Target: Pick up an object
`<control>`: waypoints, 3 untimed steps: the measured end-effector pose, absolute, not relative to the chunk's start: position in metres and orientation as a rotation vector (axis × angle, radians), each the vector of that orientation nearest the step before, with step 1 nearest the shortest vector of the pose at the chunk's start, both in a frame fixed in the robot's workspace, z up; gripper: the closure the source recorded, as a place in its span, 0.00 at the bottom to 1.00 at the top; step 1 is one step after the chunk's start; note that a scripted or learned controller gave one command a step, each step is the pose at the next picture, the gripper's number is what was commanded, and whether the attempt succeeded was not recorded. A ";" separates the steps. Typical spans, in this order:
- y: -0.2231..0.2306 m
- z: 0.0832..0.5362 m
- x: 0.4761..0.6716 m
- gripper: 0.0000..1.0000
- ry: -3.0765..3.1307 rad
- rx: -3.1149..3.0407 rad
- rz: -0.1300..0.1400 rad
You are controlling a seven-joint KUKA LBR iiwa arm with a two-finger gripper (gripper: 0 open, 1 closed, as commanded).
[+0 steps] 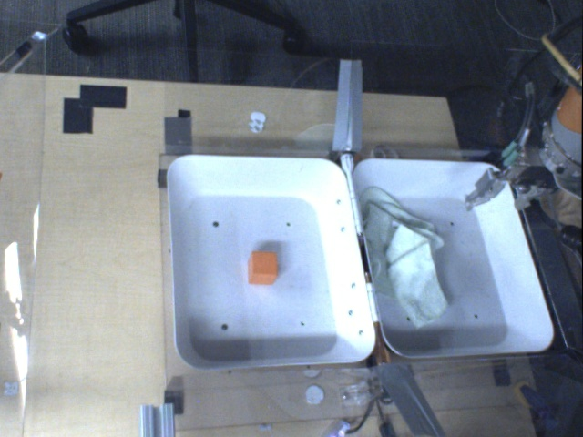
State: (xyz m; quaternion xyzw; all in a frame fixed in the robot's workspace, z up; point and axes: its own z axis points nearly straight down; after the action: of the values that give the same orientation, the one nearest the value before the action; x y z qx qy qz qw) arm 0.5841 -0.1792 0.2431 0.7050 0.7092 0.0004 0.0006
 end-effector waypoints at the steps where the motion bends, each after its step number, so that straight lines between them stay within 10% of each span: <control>1: -0.109 0.123 0.610 0.00 2.328 2.110 0.001; 2: -0.123 0.088 0.661 0.00 2.390 2.026 0.007; 3: -0.121 0.101 0.664 1.00 2.391 2.016 0.015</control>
State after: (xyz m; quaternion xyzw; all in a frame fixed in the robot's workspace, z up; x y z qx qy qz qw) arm 0.6642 -0.1211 0.1014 0.6445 0.7646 0.0047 0.0071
